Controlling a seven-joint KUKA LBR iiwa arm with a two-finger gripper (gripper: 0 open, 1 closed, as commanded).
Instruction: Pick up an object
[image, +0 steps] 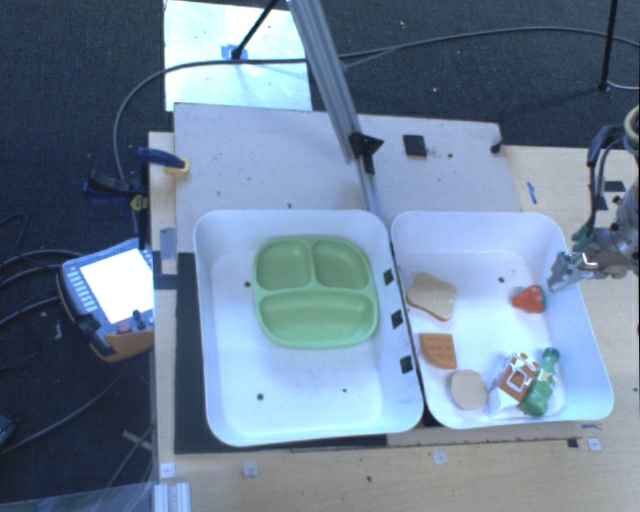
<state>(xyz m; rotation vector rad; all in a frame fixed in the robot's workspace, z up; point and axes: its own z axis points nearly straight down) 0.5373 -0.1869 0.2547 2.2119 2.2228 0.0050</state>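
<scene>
Bench (330, 160) seen from above, carrying two white bins side by side. The left bin (225, 330) holds a green divided plate (315, 290). The right bin (480, 235) holds a toast slice (431, 296), cracker (438, 349), round biscuit (467, 389), green bottle (538, 391) and red tomato (529, 298). The hand (562, 272) hovers at the right rim beside the tomato, gripping nothing; its opening cannot be told. Descending here risks striking the rim or nudging the tomato away.

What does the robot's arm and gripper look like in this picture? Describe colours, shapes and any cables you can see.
At the right edge, the gripper is a small grey metal part with pale, shiny surfaces. Above it the arm looks grey and blocky, with dark cables looping along it. A cream ring-like curve sits at the arm's top. The picture is too blurred to show markings.
</scene>
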